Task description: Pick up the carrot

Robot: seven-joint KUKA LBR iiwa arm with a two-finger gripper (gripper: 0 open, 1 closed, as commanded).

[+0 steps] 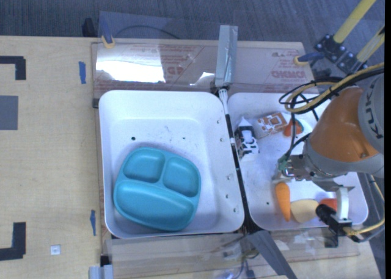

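Our pincer (292, 173) hangs low over the right-hand shallow white plastic bin (264, 215), tucked beneath the grey arm with its orange band (342, 132), and we cannot tell how it is set from this slant. The small orange tapered carrot (283, 201) lies just below it near the bin's front, lengthwise toward us, with a pale cream rounded food piece (303, 210) touching or just beside its right flank. To do this step well, we judge we should centre over the carrot's middle, close across its narrow width, and keep clear of the cream piece. Further back sit a small orange-and-white printed packet (271, 124) and a black-and-white item (245, 140); their print is too small to read. The left-hand white bin (160, 110) holds a teal divided plastic plate (157, 188). Reddish mirrored lettering on the clear panel (177, 61) behind stays illegible on the desk (43, 168).
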